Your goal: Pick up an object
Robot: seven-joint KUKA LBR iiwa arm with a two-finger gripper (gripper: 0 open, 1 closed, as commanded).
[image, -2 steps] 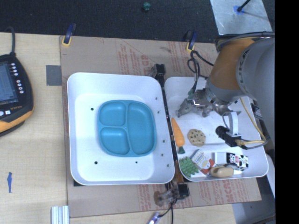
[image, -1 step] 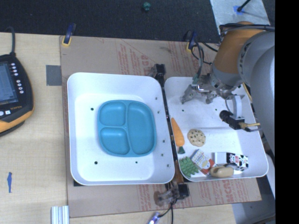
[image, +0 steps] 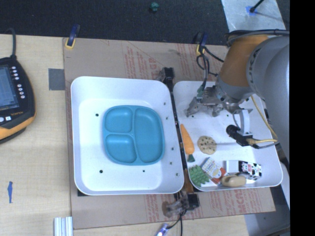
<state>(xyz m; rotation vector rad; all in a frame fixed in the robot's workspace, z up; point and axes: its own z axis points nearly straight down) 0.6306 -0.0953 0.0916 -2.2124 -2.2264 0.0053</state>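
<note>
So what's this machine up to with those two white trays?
A grey robot arm reaches in from the right, its gripper over the far end of the right bin. It is meant to pick something up, but nothing is visibly between its fingers. The toys lie nearer in that bin: a carrot, a cookie, a green piece and a few others. The left bin holds a blue divided plate.

A carrot (image: 186,138), a cookie (image: 207,144), a green toy (image: 198,174) and other small toys lie in the right bin (image: 273,178).
</note>
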